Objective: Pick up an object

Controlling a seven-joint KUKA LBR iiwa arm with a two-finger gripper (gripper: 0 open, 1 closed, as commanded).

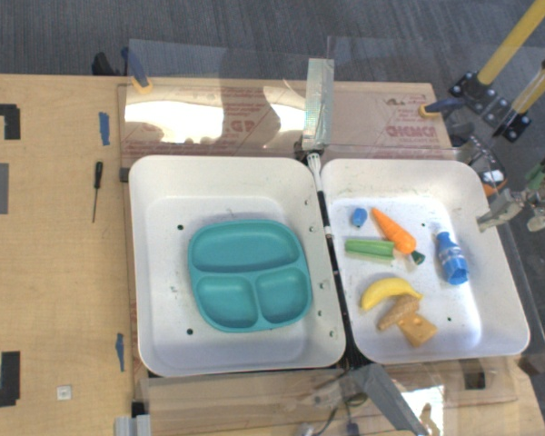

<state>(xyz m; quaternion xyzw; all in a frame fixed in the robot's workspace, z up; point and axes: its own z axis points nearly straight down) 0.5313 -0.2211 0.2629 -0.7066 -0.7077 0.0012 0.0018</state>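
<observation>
While the gripper point(501, 209) sits at the right bin's point(504, 334) right edge, we cannot tell how its jaws stand. The blue bottle point(450, 258) lies nearest, just inside that edge and apart from the carrot point(394, 229), green stick point(370, 249), banana point(388, 292) and bread pieces point(409, 321). We'd take the bottle, closing across its narrow width.
</observation>
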